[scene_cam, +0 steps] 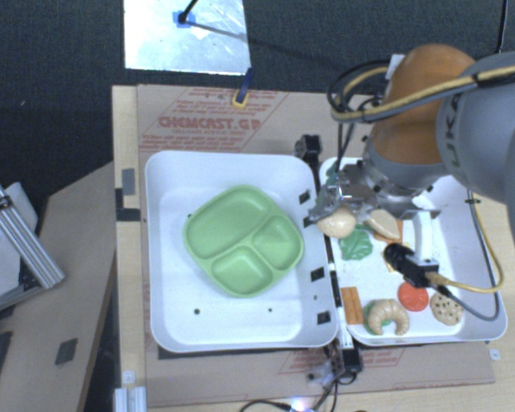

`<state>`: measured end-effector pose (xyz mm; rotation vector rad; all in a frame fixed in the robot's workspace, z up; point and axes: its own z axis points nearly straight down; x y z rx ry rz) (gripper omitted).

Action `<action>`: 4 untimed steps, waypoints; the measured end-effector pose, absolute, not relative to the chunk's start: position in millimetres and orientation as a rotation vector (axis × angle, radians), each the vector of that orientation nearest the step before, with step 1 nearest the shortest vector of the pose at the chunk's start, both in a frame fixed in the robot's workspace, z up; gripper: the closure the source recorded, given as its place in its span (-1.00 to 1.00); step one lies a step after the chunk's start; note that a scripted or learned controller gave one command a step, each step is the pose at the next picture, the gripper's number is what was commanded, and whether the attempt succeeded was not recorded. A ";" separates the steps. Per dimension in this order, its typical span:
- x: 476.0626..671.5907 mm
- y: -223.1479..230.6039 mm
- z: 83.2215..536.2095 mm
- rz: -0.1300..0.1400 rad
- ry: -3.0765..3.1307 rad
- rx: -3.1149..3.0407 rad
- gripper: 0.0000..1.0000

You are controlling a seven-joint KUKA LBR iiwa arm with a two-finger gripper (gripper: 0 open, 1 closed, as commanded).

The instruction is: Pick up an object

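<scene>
The right bin [476, 256] holds several toy foods. A beige rounded piece [336, 225] lies at the bin's left edge, with a tan bread-like piece [384, 225] beside it and a green leafy piece [355, 246] just below. Nearer the front are an orange block [351, 305], a croissant [387, 316], a red round piece [414, 298] and a cookie [445, 310]. My gripper [330, 202] hangs low over the bin's upper left, directly above the beige piece and close to it. The wrist hides whether it touches the piece.
The left bin [167, 230] carries a green divided plate [243, 240]. A black divider with clips [319, 230] runs between the bins. A black connector [408, 264] with a yellow cable hangs over the right bin. The arm's bulk covers the right bin's far part.
</scene>
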<state>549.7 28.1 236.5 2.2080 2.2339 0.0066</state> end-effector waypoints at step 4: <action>567.6 73.4 229.3 0.002 2.222 2.219 1.00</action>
